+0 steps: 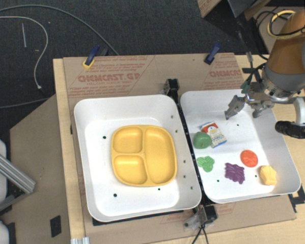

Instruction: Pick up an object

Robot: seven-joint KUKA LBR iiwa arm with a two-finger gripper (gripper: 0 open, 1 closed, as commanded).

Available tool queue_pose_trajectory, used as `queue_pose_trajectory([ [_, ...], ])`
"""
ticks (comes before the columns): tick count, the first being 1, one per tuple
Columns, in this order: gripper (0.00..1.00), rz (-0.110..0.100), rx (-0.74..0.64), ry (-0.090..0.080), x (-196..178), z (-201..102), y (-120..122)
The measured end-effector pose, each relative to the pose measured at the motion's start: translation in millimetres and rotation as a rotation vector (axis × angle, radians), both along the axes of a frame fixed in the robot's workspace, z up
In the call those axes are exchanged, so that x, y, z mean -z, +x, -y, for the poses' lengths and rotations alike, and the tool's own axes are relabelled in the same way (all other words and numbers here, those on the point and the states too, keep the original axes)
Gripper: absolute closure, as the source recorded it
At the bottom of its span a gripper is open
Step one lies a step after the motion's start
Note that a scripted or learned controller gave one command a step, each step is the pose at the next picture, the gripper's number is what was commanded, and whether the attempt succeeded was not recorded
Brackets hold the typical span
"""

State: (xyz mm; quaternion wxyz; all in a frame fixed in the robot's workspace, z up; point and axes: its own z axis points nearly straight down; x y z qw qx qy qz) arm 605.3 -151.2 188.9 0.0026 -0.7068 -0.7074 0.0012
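From my remote desk, I see the two-finger gripper (245, 107) spread open and empty above the right white bin (283, 181), toys lying nearer: small carton (213, 132), green ball (201, 140). The brown cardboard-covered bench (140, 73) sits on dark carpet (137, 23).

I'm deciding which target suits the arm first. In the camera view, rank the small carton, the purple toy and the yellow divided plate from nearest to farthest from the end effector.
1. Small carton: right bin, just below and left of the end effector.
2. Purple toy: right bin, toward its front edge.
3. Yellow divided plate: in the left bin, across the divide.
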Motion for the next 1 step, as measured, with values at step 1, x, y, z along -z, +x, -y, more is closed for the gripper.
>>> queue_pose_trajectory([
  [1, 0.0, 0.0, -0.001, 0.0, 52.2, -1.8, 9.9],
])
